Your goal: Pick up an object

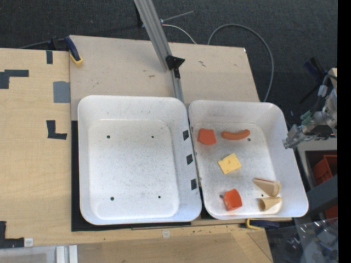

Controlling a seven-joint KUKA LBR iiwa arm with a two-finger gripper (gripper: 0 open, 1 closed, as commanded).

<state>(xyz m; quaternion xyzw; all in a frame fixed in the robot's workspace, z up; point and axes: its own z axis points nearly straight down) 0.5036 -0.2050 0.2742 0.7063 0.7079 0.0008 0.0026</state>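
Bins sit side by side on the bench. Left bin (88, 147) holds nothing. Right bin (277, 147) holds six objects: orange block (207, 136) and sausage (236, 134) near the far wall, the sausage just right of the block; yellow cheese wedge (229, 163) at centre; red block (232, 200) near the front wall; two tan cones (267, 186) (270, 204) at the front right corner, one just behind the other. Gripper (293, 137) is beside the right bin's right rim, clear of all objects; its state cannot be told.
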